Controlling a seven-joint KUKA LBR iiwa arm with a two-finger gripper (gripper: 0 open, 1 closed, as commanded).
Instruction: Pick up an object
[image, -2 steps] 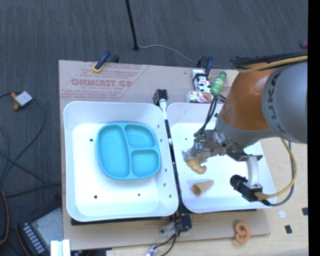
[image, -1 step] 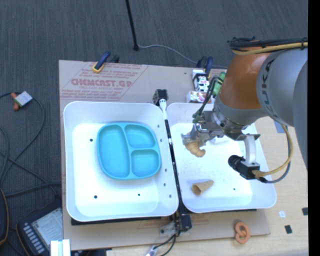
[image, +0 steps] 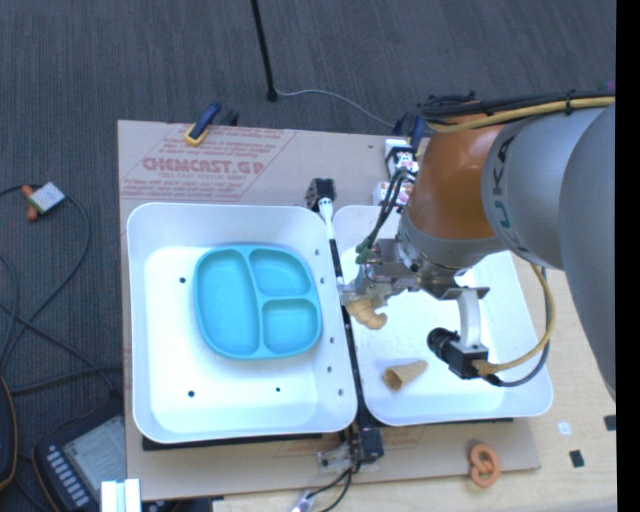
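My gripper (image: 368, 296) hangs low over the left side of the right bin (image: 520, 400), close to the divider between the bins. Directly under it lies a small tan, curved piece (image: 373, 318) that looks like a pastry; whether the gripper holds it is unclear. A tan cone (image: 405, 375) rests on the bin floor a little nearer the front, apart from the gripper. The grey arm with its orange band (image: 455, 190) covers much of the right bin's back half.
The left bin (image: 160, 390) holds a light blue divided plate (image: 258, 302). A black cable loop and fitting (image: 458, 355) hang off the wrist above the right bin. An orange ring (image: 484, 464) lies on the bench in front of the bins.
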